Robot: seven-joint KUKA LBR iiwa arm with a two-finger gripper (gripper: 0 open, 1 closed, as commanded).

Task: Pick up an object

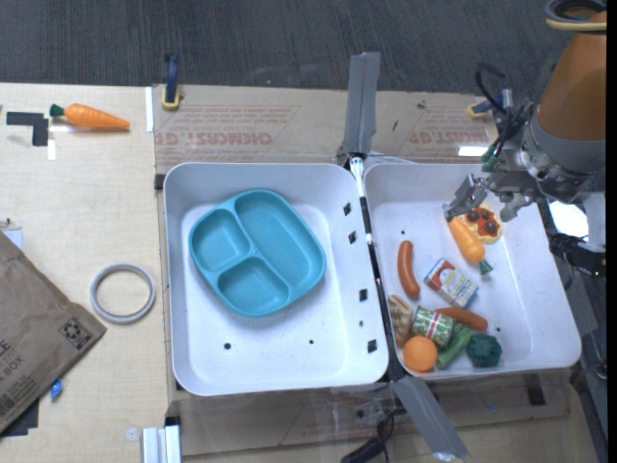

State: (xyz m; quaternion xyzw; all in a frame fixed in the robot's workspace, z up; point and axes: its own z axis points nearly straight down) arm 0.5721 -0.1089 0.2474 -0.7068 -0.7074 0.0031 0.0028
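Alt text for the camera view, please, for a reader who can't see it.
The grey arm's hand hovers over the right white bin, just above a yellow-orange toy food piece among other toy foods. The left white bin holds a blue three-compartment plastic tray. An orange toy carrot and a grey ring lie on the bench at left.

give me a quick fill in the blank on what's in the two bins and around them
1. The blue divided tray lies in the ____ bin.
2. The tray has ____ compartments.
3. The toy carrot lies on the bench, ____ both bins.
4. The tool hangs over the ____ bin, above the toy food.

Missing words: left; three; outside; right
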